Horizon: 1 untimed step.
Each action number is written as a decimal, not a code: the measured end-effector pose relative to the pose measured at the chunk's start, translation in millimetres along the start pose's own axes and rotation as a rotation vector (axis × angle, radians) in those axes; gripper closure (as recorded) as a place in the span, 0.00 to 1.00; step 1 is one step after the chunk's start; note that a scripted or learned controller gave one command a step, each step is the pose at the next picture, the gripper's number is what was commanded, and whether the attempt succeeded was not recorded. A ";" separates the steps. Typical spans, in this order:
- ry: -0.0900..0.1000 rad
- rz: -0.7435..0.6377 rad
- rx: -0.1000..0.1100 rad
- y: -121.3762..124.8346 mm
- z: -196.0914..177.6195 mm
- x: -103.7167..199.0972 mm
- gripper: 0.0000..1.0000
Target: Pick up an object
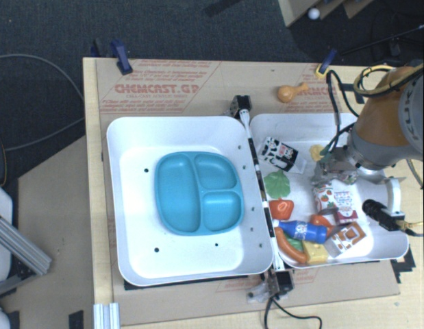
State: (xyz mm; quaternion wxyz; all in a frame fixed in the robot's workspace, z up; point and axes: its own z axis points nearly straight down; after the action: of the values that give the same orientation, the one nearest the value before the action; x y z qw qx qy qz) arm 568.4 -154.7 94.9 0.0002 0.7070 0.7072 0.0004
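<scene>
Grey gripper (330,172) lowered at three o'clock over strawberry carton (334,199) in right bin (304,123), grip state impossible to tell; approach step, next needing a firm close, then lift.

Red block lettering reading "CHEMCAST GP" is printed on the brown paper sheet (198,81) that covers the bench, just behind the left bin. Similar red lines of smaller print run across the same sheet above it and near the right bin, too blurred to read.
</scene>
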 end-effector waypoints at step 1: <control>0.000 0.000 0.000 -0.1 0.2 0.0 0.00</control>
State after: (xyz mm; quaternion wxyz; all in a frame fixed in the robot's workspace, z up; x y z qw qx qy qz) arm 568.2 -154.7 94.6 0.0000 0.7071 0.7071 0.0004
